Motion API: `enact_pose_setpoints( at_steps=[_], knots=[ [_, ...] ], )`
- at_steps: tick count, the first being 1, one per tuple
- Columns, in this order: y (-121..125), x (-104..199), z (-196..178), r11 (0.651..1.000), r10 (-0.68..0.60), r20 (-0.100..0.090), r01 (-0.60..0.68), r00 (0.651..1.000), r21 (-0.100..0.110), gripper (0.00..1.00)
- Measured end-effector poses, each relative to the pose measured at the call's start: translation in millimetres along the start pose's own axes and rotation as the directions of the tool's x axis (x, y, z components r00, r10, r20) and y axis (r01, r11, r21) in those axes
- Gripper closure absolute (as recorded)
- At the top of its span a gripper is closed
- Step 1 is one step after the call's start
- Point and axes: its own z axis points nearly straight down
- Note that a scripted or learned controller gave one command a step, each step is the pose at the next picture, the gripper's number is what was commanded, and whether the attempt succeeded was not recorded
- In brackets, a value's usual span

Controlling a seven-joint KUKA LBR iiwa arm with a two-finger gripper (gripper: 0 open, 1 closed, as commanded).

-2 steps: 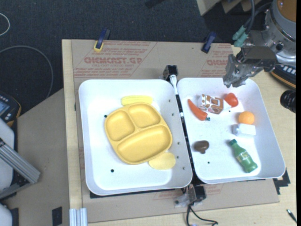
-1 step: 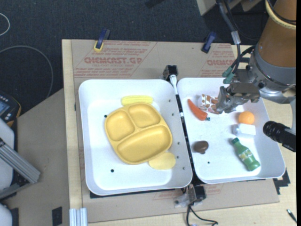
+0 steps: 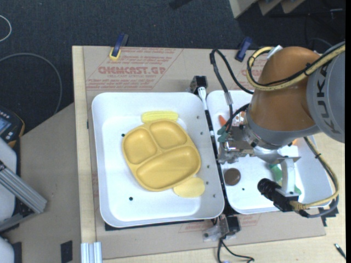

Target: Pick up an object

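My gripper (image 3: 228, 148) hangs low over the left part of the right bin (image 3: 248, 200), close to the wall between the two bins. The arm's orange band and grey wrist cover most of that bin. A small brown round object (image 3: 232, 176) lies on the bin floor just below the gripper, apart from it. A green object (image 3: 277, 173) peeks out beside the wrist to the right. Small orange (image 3: 221, 119) and green (image 3: 222, 130) bits show just above the gripper.
The left bin (image 3: 104, 163) holds a yellow divided plate (image 3: 160, 154), a yellow banana-like piece (image 3: 159, 115) at its far edge and a yellow oval piece (image 3: 190, 188) at its near edge. Black cables (image 3: 222, 73) loop around the arm over the right bin.
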Motion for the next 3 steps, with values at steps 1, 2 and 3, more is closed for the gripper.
enact_pose_setpoints(
  at_steps=[1, 2, 3],
  knots=[
    [2.2, -1.2, -8.6, 1.000, 0.001, -0.001, -0.001, 1.000, -0.017, 0.00],
    [2.6, -0.8, -19.1, 1.000, 0.001, -0.001, -0.001, 1.000, -0.019, 1.00],
    [1.3, 39.9, -98.9, 1.000, -0.006, -0.002, 0.006, 1.000, -0.026, 1.00]
  ],
)
